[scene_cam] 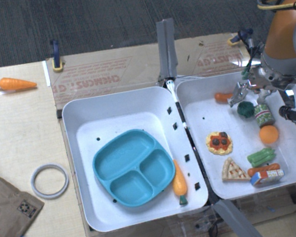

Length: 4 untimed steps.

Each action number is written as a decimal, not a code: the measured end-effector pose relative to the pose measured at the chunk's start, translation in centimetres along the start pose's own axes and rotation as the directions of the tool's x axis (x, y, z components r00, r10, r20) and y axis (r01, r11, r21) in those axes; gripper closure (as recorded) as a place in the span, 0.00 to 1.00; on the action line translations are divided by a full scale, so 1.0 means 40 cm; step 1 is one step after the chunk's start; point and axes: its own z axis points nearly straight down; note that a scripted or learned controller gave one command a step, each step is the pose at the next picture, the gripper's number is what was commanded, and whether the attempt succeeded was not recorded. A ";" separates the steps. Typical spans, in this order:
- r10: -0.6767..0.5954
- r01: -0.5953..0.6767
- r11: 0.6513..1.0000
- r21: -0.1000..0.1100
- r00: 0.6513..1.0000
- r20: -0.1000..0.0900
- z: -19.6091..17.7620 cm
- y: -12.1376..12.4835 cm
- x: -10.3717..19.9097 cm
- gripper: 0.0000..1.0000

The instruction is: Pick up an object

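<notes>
- Two white bins are sitting side by side on the bench: left bin [83, 172], right bin [199, 151].
- The arm [283, 34] is reaching in from the right, over the far right corner of the right bin.
- The gripper [244, 95] is hanging low at the far side of the right bin, just above a dark green round object [245, 109]; whether it is touching is not clear.
- Gripper state: cannot tell (nothing is visibly sitting between its tips).
- Right bin contents are lying loose:
- A small orange-red piece [223, 96] is lying just left of the gripper.
- A small can [262, 115] is standing just right of the green round object.
- An orange ball [269, 134] is sitting near the can, toward the near side.
- A round mini pizza [219, 143] is lying mid-bin, with a pizza slice [234, 171] nearer the front.
- A green pepper-like piece [261, 156] is lying beside a small box [267, 177] at the near right corner.
- The left bin is holding a teal divided tray [134, 168], tilted, with a carrot [179, 180] lying along its right edge.
- Off-bin, on the left table: a second carrot [14, 83] at the far side, a grey ring [49, 180] and a cardboard box [6, 214].
</notes>
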 end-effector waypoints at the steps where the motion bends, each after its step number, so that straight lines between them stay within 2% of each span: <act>1: -0.283 0.283 0.959 -0.002 0.959 0.000 0.013 -0.012 -0.001 0.00; 2: -0.227 0.227 0.974 -0.002 0.974 0.001 0.021 0.040 0.080 0.00; 3: -0.605 0.605 0.796 -0.003 0.796 0.003 0.021 0.025 0.028 0.00; 4: -0.499 0.499 0.867 -0.003 0.867 0.001 0.021 0.029 0.220 0.00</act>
